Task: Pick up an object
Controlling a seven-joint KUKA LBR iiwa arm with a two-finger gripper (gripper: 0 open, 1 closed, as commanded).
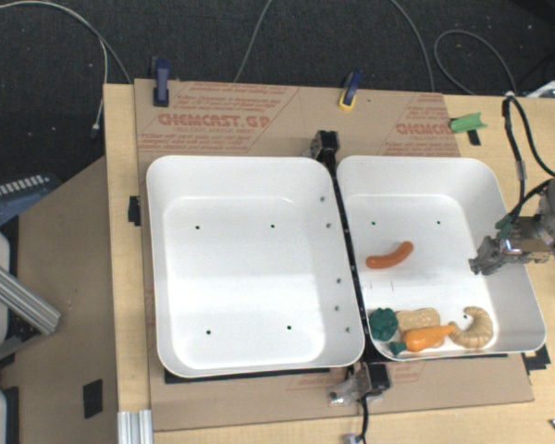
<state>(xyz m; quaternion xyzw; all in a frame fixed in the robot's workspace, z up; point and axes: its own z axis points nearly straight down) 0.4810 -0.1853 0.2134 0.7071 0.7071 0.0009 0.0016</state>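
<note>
The bench is a cardboard-covered board carrying two white bins side by side. The left bin takes up most of the middle of the view. The right bin holds every loose object. An orange sausage lies alone near that bin's middle, well apart from the others. Along the near wall sits a cluster: a green piece, a tan piece, an orange carrot and a pale curled piece, packed so that each touches or nearly touches its neighbour.

The gripper sits at the right rim of the right bin, near the wall and above the cluster's far end. Nothing is seen in its grasp, and how far it stands open cannot be told at this size.

The step in hand looks like the approach, with no object yet chosen or lifted. The sausage seems the easier target, since it lies free on all sides. The next move would call for travel leftward over it, then a descent with the jaws across its narrow width.
</note>
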